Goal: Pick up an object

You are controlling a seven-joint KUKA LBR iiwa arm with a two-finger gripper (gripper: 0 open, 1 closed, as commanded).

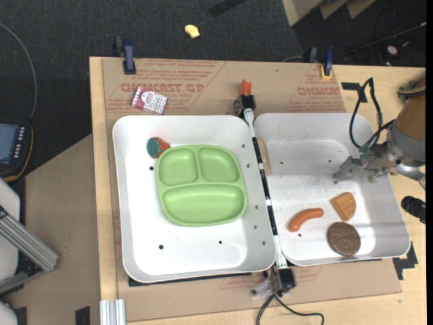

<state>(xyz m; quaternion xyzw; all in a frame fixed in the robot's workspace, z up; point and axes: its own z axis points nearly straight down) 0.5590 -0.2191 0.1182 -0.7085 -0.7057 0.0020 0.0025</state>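
3 items lie below-left of pincer [346, 170].

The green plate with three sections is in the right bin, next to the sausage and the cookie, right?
Not quite. The camera view shows the green plate in the left bin. The sausage and the cookie are in the right bin.

The claw [346, 170] hangs over the right bin [298, 137] — sausage [306, 219], cracker [344, 205] and brown disc [344, 238] lie below it.
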